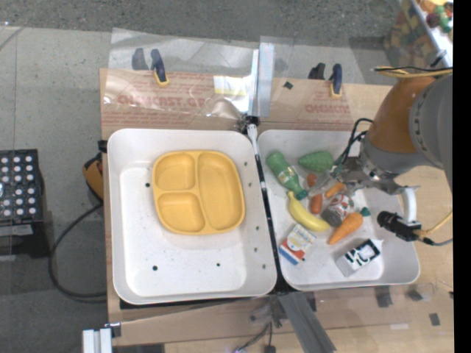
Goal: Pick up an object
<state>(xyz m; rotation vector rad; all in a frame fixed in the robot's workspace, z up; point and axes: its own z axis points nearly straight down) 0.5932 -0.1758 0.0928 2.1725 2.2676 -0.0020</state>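
bins: 2 | yellow tray (199, 192): 1 | banana (304, 215): 1 | carrot (344, 228): 1 | jaws (340, 184): state cannot be told

The left bin (132, 219) is roomy: its lower half and left strip are bare, and only the yellow plate (199, 191) sits upper-centre.

The right bin (401, 267) is crowded through its middle. A green bottle (283, 170), green leaf (316, 159), banana (305, 213), carrot (346, 227) and small orange pieces (324, 195) lie close together, some touching, with little gap between them. A small carton (296, 243) lies lower left and a black-and-white box (360, 256) lower right, with bare floor between them and along the bottom edge.

The arm (412, 131) overhangs the bin's upper right, and the gripper (346, 175) sits right among the clutter. The divider (259, 175) stands between the bins.
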